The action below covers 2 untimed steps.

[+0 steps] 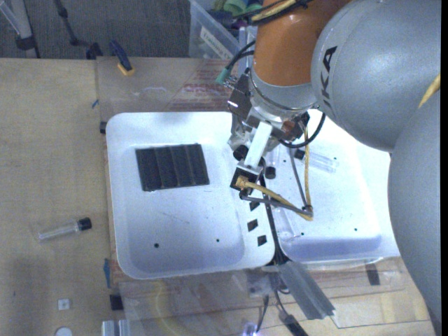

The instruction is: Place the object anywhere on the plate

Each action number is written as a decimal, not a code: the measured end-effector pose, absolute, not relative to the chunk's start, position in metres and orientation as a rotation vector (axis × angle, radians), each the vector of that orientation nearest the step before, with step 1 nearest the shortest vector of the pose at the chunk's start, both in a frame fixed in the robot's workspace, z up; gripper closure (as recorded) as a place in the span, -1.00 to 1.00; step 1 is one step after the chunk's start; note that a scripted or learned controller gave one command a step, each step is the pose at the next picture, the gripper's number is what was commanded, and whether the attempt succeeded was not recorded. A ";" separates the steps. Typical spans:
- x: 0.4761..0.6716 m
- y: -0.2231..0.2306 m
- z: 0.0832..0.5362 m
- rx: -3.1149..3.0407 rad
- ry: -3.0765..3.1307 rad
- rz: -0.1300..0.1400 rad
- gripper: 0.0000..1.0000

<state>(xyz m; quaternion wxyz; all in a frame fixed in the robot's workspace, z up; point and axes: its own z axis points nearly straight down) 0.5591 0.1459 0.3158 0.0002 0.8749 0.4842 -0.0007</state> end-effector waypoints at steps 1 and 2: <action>0.486 0.196 0.260 2.774 1.478 -0.007 1.00; 0.503 0.223 0.164 3.021 0.863 -0.004 1.00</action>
